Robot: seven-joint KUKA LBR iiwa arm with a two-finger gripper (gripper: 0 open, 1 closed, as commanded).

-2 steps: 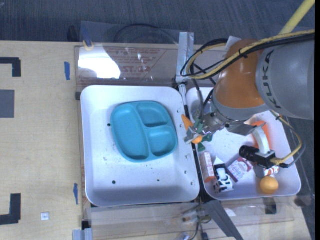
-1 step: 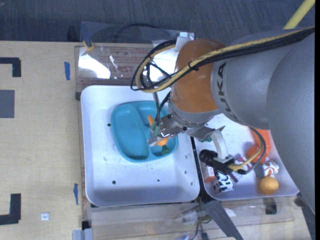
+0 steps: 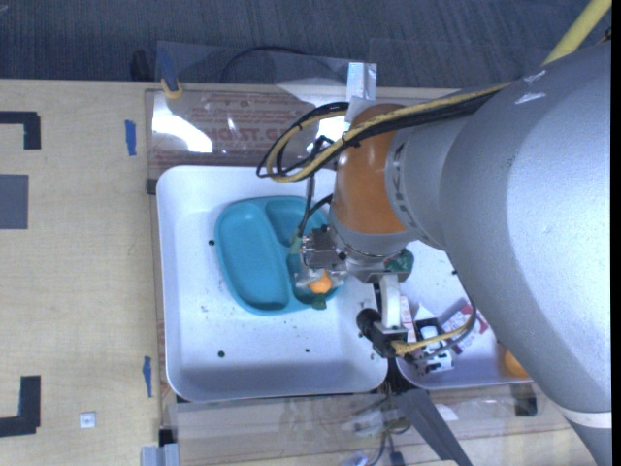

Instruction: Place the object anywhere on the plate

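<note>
Grey arm with orange band [image 3: 367, 187] reaches from right over left shallow white bin [image 3: 184, 289]. Claw [image 3: 315, 265] sits low at right edge of teal oval plastic plate [image 3: 250, 252]. Small orange object [image 3: 318, 282] just under claw, at plate rim; whether gripped, cannot tell. Claw opening hidden by wrist. Tan wooden surface [image 3: 68, 289] at left.

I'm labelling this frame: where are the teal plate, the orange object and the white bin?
teal plate [image 3: 250, 255]: camera view, on its left section.
orange object [image 3: 316, 282]: camera view, on its visible orange surface.
white bin [image 3: 184, 289]: camera view, on its bare floor.
</note>
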